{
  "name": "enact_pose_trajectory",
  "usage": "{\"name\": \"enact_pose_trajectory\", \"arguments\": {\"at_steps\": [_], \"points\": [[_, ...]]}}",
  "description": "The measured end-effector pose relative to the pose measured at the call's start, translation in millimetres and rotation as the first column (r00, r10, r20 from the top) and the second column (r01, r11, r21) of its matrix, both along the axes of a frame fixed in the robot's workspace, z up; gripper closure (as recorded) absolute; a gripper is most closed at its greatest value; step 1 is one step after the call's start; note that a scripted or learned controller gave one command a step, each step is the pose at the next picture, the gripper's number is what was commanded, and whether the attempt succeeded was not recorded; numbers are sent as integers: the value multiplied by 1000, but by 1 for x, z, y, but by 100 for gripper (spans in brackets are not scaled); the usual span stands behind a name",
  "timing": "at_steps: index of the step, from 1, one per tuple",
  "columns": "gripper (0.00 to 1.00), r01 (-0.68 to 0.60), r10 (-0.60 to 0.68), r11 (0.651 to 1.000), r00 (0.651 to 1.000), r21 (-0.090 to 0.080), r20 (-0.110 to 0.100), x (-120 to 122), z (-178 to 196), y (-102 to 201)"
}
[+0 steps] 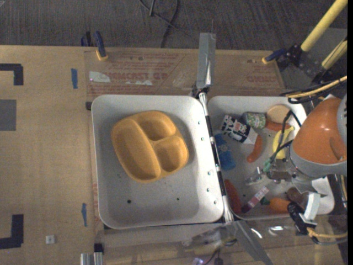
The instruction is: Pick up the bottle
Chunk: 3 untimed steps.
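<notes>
Tool [270,173] position is seen low over the right bin [218,105], under the grey wrist and orange band of the arm [322,134]; whether it is wide or narrow cannot be told, since its tip is lost among dark parts and clutter. Just below and left of it, a small bottle [255,198] with a pink body is seen lying on its side on the bin floor, slanted, between a red vegetable-like toy [232,195] by the bin's left wall and an orange piece [279,204]. Further out, a black-and-white carton [235,128], a green can [255,119] and a blue item [225,158] are scattered toward the far end.

The bottle is judged to be light, stiff plastic, smooth and round, so it is likely to roll or slip. A hold across the middle of its body, square to its long axis, is advised. The left bin [105,148], carrying a yellow divided tray [149,145], is set alongside on the desk [44,148].
</notes>
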State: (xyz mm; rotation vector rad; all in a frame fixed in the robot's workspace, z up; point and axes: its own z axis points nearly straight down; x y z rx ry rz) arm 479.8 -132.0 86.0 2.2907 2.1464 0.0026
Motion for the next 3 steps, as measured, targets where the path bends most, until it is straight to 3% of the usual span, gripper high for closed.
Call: {"name": "enact_pose_trajectory", "arguments": {"at_steps": [1, 2, 3], "points": [[0, 0, 0, 1000, 1000, 0, 0, 0, 0, 0], [100, 2, -2, 1000, 1000, 1, 3, 1, 10, 0], [100, -36, 36, 999, 999, -1, -1, 38, 141, -63]]}}
